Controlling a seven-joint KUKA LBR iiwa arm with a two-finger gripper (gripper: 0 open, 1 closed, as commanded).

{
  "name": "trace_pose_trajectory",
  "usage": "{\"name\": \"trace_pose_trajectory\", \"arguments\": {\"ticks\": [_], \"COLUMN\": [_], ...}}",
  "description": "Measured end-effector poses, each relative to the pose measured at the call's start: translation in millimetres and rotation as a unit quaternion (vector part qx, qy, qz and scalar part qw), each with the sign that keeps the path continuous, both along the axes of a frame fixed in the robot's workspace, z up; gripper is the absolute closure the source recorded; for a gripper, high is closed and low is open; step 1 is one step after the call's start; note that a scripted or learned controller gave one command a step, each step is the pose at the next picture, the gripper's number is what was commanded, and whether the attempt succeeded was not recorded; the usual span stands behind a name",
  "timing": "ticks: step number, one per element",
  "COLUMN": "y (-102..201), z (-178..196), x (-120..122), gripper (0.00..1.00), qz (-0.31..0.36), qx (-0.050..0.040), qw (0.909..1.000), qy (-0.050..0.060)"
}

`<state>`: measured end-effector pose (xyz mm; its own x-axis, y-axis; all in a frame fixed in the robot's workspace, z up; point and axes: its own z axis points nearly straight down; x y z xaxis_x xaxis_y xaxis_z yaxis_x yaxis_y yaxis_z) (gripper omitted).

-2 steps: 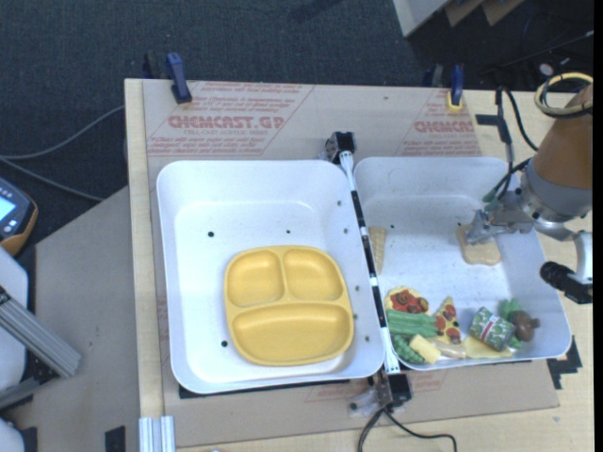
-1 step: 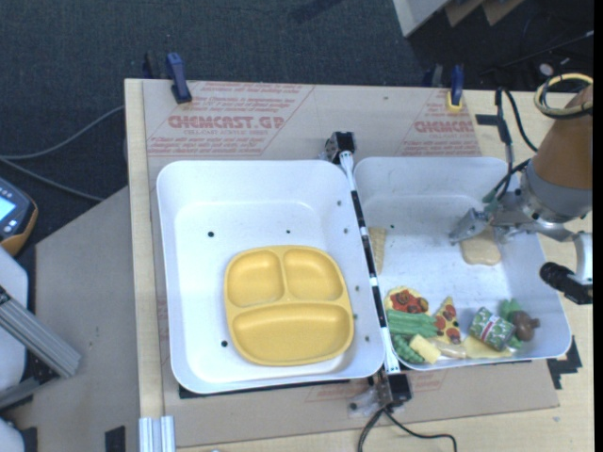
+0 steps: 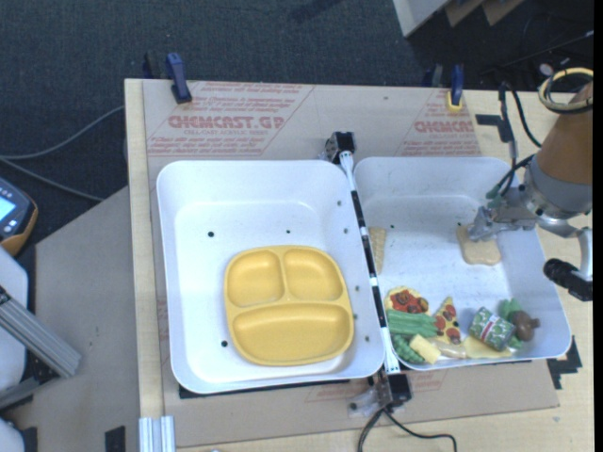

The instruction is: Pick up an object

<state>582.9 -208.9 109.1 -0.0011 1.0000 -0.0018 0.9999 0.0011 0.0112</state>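
Jaws [image 3: 482, 234] low in right bin [image 3: 424, 172] | over tan piece [image 3: 482, 251] | spread or pinching: cannot tell, blurred

Grey arm [image 3: 556, 191], orange band [image 3: 569, 149] above wrist, black cables alongside, small grey metal hand [image 3: 490, 224].

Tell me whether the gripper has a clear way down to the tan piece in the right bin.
Probably yes: the gripper sits right above the tan piece, with bare bin floor around it.
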Motion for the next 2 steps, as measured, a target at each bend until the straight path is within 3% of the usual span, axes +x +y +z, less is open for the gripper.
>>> {"name": "trace_pose_trajectory", "arguments": {"ticks": [1,2], "y": [0,31], "z": [-1,-22], "x": [0,-14], "gripper": [0.00,0.00], "qz": [0.000,0.000], "qx": [0.0002,-0.0016], "qw": [1.0000,1.0000], "qy": [0.001,0.003]}}
